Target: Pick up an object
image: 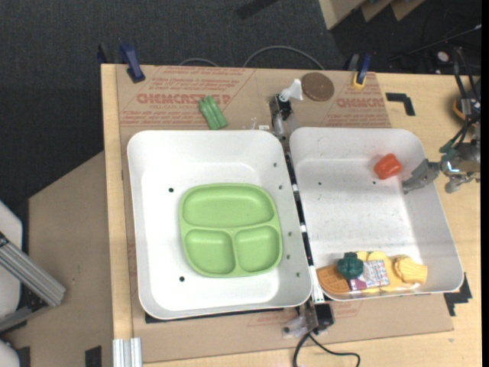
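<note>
A red-orange toy pepper [387, 166] lies in the far right part of the right white bin [344, 205]. Along that bin's near wall sits a cluster of toy food: a green piece [351, 266], a pink-and-yellow packet [373, 274], a yellow piece [409, 268] and a tan waffle-like piece [331, 280]. My gripper [437, 171] hangs at the bin's right rim, just right of the pepper and apart from it, with nothing seen in it.
The left white bin [153, 205] holds a green divided plate [229, 229]. On the cardboard behind the bins lie a green clip [212, 114] and a brown disc [317, 87]. Blue clamps [133, 62] grip the bench's far edge.
</note>
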Controlling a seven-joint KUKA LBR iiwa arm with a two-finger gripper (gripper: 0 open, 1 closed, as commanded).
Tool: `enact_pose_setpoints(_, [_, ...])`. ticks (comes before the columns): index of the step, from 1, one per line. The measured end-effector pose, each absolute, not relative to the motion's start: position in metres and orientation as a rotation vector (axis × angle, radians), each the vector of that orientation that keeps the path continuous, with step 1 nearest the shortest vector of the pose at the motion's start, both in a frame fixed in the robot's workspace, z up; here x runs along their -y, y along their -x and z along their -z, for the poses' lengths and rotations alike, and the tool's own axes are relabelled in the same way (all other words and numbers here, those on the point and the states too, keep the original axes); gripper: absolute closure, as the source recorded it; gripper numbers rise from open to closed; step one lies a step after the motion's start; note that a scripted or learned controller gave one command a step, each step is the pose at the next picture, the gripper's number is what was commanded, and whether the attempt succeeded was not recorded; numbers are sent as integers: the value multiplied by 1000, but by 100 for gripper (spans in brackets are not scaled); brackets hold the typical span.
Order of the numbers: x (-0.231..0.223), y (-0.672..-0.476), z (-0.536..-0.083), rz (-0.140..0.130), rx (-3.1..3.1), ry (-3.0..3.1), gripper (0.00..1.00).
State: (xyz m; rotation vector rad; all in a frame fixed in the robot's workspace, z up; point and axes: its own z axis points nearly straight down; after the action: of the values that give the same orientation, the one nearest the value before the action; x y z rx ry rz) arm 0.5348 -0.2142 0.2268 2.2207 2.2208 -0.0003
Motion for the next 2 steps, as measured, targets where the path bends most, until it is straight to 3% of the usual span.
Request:
enact_pose_setpoints(1, [211,-613,-161,-1,-2224,-2215,0])
enact_pose_setpoints(2, [182,-645,-105,-12,-2220,-2215,0])
